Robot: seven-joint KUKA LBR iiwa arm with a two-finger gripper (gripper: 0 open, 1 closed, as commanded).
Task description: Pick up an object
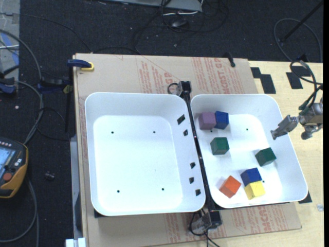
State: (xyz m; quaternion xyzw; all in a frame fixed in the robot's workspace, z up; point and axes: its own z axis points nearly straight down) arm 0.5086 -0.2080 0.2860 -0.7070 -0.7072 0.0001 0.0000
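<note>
The right bin [241, 103] holds several cubes. A purple cube [207, 120] touches a blue cube [221, 119] near the back. A green cube [219, 145] lies below them, and a darker green cube [266, 156] sits toward the right wall. Near the front are an orange cube [230, 186], a second blue cube [251, 176] and a yellow cube [255, 190] close together. My gripper [293, 132] hangs over the bin's right rim, above and right of the darker green cube. It is open, with nothing between its fingers.
The left bin [134, 103] stands beside the right one, with a black divider strip [193, 148] between them. Both rest on a cardboard sheet [154, 71]. Cables and a yellow-handled device [10, 163] lie on the dark floor at the left.
</note>
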